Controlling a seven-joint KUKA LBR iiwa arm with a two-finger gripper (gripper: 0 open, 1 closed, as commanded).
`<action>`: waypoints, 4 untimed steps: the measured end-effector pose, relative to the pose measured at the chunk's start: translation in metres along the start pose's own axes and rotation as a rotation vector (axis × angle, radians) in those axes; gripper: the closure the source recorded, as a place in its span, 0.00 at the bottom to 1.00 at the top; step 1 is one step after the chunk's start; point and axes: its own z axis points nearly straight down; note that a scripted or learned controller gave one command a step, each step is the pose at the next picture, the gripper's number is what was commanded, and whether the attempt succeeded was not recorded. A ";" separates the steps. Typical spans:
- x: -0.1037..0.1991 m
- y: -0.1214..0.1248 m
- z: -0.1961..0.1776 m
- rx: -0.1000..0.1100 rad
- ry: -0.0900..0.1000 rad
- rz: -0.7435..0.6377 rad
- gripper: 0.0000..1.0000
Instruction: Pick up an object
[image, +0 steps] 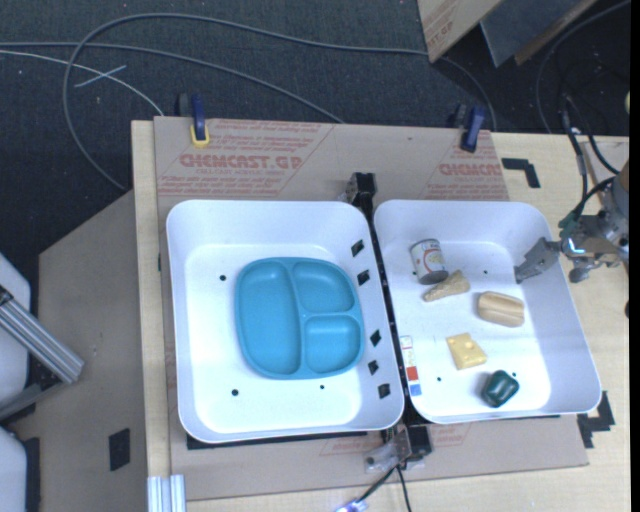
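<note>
The right bin (560, 330) holds several small objects: a small tin can (429, 260) lying near its back, a tan wedge (446, 288) just in front of the can, a tan bread-like loaf (501, 308), a yellow cheese piece (466, 351) and a dark green lump (499, 388) near the front. My gripper (558, 262) hangs over the right bin's far right rim, to the right of the loaf and above it. Its fingers (533, 262) stand apart, open, with nothing between them.
The left bin (195, 300) holds a blue divided plate (299, 316). A black divider with clips (372, 300) runs between the bins. Blue clamps (200, 118) hold the cardboard at the back, and cables lie on the dark floor behind.
</note>
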 end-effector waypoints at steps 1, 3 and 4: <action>-0.008 0.006 0.055 -0.001 -0.001 0.000 0.00; 0.000 0.012 0.090 -0.008 -0.002 -0.001 1.00; -0.002 0.012 0.025 -0.014 -0.006 -0.001 1.00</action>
